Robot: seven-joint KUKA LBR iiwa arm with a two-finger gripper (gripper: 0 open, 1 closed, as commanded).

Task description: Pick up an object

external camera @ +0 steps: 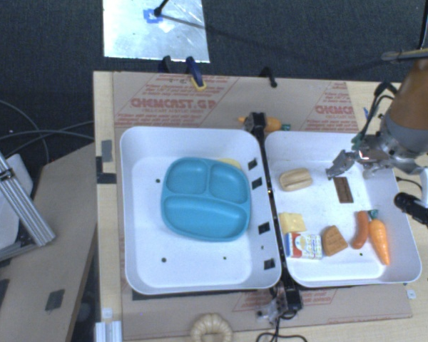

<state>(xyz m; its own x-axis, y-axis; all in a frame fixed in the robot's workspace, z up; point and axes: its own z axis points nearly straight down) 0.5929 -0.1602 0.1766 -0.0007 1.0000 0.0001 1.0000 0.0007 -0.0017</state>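
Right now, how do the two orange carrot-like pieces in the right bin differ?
The larger carrot has a green top and tapers to a point toward the bin's near edge; the smaller orange piece is shorter, darker, slightly curved and blunt. The larger carrot lies nearer the bin's right wall, the smaller one just left of it. Both lie flat, side by side, in the right bin.

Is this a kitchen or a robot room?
Probably a robot lab. A grey arm's gripper hangs over a white bin of toy food like a carrot, with cables around.
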